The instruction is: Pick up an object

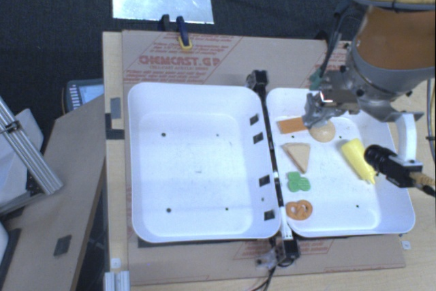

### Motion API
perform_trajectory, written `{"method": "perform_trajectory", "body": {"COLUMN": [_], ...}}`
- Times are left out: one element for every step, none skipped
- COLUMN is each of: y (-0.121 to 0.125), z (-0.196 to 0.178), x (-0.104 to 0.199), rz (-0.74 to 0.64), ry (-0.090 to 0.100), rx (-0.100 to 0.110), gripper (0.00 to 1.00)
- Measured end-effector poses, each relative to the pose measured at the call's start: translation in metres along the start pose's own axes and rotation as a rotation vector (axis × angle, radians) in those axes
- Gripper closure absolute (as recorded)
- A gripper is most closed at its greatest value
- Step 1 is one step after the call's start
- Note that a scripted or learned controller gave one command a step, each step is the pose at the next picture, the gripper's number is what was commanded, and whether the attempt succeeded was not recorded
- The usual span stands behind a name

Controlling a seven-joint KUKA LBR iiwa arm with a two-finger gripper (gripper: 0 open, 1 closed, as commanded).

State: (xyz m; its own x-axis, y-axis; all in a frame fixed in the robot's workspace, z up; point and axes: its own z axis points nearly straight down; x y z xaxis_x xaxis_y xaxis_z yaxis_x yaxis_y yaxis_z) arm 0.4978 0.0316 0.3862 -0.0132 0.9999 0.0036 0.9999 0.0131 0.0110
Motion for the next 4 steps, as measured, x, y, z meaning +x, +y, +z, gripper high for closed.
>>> {"method": "perform_trajectory", "body": {"y": [0.0,0.005,0.023,0.013], "z": [-0.099,-0.082,-0.152,-0.072], "x": [0.049,0.126,0.163,0.205], "rz": [0.004,0.002,0.005,0.005], "ry": [-0.001,-0.001,0.001,-0.005], "rx": [-0.001,0.011,0.002,0.017], "gripper": [1.0,1.0,1.0,1.0]}}
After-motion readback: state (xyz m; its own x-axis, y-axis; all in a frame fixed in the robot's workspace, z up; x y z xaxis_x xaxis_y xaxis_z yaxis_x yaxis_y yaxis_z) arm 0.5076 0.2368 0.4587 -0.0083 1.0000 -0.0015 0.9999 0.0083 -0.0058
